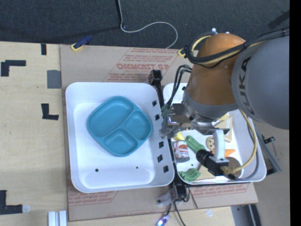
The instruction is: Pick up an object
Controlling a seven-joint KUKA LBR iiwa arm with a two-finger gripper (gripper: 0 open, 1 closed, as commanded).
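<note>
Gripper [170,122] poised low at left edge of right bin [221,181], just beside can [181,150], presumably lined up for grabbing it; open or closed, impossible to tell.

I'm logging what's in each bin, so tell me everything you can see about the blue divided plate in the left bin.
The blue divided plate is a light blue, rounded-square dish that looks like matte plastic. Raised ridges split it into three compartments: one large and two smaller. It holds nothing. It lies flat and right side up on the floor of the left white bin, turned at an angle to the bin's walls and sitting in the bin's upper middle. It touches only the bin floor; the gripper and the other items are apart from it.
</note>
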